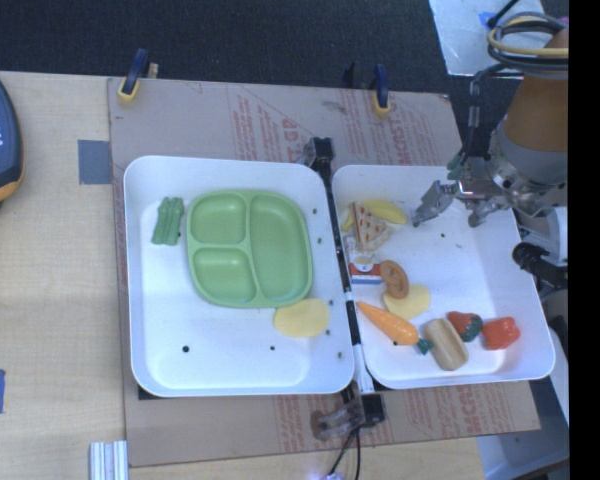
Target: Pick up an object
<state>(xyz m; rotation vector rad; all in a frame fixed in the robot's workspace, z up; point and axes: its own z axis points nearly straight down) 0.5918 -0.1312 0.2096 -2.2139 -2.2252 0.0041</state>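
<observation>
The gripper [448, 206] hangs over the upper part of the right bin [500, 268], its two fingers spread apart and holding nothing. The nearest toy food, a yellow banana-like piece [382, 209], lies just to its left, long axis roughly left-right, beside a waffle-patterned wedge [370, 231]. The white floor under the gripper is bare, giving room; the remaining foods crowd the bin's lower left

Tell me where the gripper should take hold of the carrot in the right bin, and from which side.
Grip the carrot across its thick orange middle, coming straight down from above. It lies flat and slanted, its tip touching the hot dog and its upper end near the bin wall, so the fingers probably fit best across its width. The gripper sits over the bin's far side.
</observation>
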